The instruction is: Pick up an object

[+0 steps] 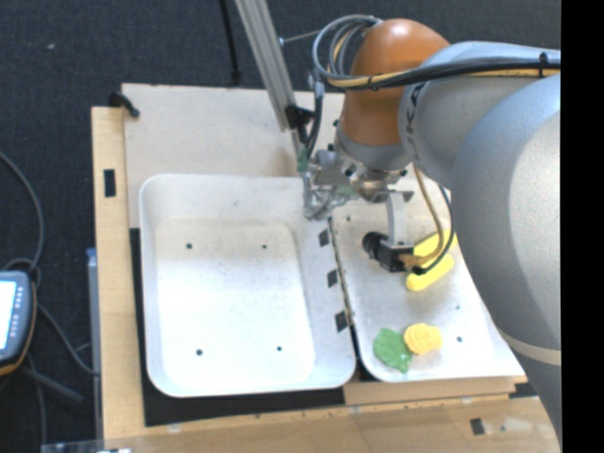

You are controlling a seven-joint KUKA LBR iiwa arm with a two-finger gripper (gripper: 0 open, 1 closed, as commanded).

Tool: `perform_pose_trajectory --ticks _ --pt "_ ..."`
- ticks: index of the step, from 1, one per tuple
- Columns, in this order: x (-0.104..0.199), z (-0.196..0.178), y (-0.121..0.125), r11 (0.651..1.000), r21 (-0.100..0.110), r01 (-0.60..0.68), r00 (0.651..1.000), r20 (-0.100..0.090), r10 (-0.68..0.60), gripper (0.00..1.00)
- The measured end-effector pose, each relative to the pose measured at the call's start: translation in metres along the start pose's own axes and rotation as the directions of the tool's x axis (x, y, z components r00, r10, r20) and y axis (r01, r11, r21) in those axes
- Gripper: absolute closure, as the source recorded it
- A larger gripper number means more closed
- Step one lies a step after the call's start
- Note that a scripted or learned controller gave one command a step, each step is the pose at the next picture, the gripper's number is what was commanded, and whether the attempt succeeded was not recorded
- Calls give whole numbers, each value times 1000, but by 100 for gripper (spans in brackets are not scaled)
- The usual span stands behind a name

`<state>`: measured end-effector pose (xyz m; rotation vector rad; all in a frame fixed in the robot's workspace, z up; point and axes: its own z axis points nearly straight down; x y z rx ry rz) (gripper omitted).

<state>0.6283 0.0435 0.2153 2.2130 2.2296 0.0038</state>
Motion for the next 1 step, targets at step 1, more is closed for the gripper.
perform_pose_trajectory --ticks 1 --pt "40 -30 13 1000 -2 -1 1000 0 1 100"
